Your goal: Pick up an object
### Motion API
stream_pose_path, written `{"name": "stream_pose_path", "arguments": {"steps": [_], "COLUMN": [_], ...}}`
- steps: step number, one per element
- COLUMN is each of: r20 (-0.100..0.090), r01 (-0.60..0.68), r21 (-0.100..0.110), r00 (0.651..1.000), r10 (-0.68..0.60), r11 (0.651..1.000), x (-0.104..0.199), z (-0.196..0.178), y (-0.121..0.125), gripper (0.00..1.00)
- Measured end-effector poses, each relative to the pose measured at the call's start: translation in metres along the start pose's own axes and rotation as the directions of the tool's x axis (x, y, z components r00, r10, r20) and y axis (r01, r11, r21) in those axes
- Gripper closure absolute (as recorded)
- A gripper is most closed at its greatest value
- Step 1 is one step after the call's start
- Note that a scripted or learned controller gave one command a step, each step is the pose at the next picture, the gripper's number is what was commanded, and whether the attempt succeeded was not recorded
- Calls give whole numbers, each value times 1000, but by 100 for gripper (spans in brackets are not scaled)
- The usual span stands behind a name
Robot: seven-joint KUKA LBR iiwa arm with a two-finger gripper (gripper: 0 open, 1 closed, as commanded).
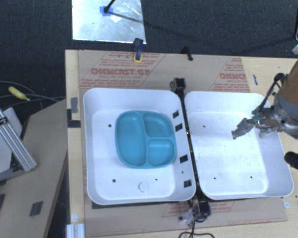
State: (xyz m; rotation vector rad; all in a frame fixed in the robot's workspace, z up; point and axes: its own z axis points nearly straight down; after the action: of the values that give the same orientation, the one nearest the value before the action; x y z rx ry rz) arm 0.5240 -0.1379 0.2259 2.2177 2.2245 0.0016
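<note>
A blue plate (145, 139) with three compartments lies flat in the middle of the left bin (97, 133). My gripper (249, 132) hangs over the right bin (273, 182), near its right side and far from the plate. Its fingers (240, 129) stand apart, open, with nothing between them. The grey arm with its orange band comes in from the right edge.
A small pale round disc (143, 186) lies on the left bin's floor near its front wall. A black divider with clips (184, 143) runs between the two bins. A yellow-tipped clamp (137, 51) sits at the bench's back edge, and a metal frame (10, 138) stands at the far left.
</note>
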Motion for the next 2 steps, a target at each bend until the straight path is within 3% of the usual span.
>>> {"name": "stream_pose_path", "arguments": {"steps": [1,2], "r20": [-3,0], "r01": [10,10], "r21": [-1,-4], "r00": [1000,1000], "r10": [-10,-10], "r11": [1000,1000], "x": [86,184], "z": [44,41], "y": [56,81], "gripper": [0,0]}}
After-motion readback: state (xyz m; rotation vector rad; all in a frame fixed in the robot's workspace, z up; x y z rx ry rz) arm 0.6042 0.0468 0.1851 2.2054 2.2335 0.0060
